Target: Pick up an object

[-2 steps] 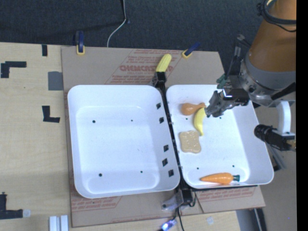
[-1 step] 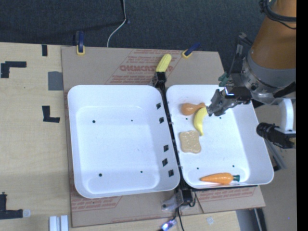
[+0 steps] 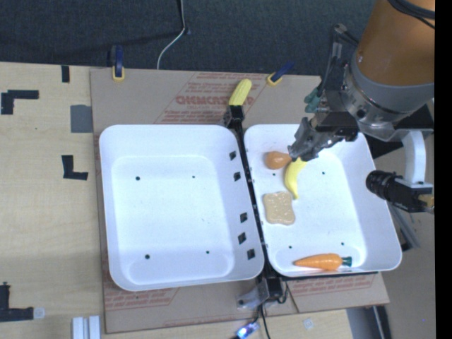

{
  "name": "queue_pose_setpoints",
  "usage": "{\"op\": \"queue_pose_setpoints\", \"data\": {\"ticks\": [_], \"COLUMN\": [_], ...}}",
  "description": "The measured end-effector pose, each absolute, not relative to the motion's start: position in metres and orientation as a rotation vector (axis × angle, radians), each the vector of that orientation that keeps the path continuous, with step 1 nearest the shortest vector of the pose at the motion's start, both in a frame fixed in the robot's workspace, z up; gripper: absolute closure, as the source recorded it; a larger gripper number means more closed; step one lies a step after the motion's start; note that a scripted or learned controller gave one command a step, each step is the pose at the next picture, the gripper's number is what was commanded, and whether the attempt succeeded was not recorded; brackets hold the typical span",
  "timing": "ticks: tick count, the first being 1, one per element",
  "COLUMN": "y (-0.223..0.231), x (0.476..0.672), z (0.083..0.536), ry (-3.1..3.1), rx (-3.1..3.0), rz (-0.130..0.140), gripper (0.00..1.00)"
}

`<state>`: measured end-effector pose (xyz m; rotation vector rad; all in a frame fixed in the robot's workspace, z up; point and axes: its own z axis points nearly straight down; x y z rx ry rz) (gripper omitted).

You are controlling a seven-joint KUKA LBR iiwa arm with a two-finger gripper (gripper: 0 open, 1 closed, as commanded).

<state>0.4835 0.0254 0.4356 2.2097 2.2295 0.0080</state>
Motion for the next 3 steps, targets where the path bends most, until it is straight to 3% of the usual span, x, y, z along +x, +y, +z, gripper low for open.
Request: {"op": "queue_pose_setpoints", "data": {"ticks": [1, 2, 3], "y": [-0.070, 0.006, -0.057], "x": [0.482, 0.484, 0.483], "z": [0.324, 0.409, 0.340], "ry": [2.215, 2.230, 2.218], "rx": [2.237, 2.207, 2.231], "rz": [-0.017, 0.010, -0.011], "gripper": [1.00, 1.00, 1.00]}}
